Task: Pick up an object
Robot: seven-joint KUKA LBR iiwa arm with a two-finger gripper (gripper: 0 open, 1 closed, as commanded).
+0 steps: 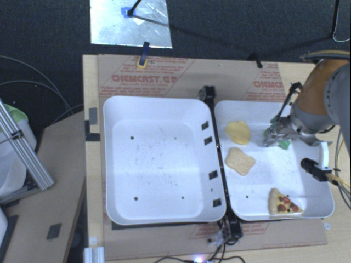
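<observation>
Gripper (276, 137) low in the right bin (258, 212) over a green object (283, 143), its grasp indiscernible; lifting well requires centring on the object, clear of the yellow piece (238, 132).

We see a robotics lab here. A grey and orange robot arm (323, 100) reaches over a desk (181, 73) lined with printed cardboard, bearing two white bins (118, 111) clipped side by side. Cables (33, 70) trail over dark carpet (44, 21), and an aluminium frame (24, 155) stands nearby.
</observation>
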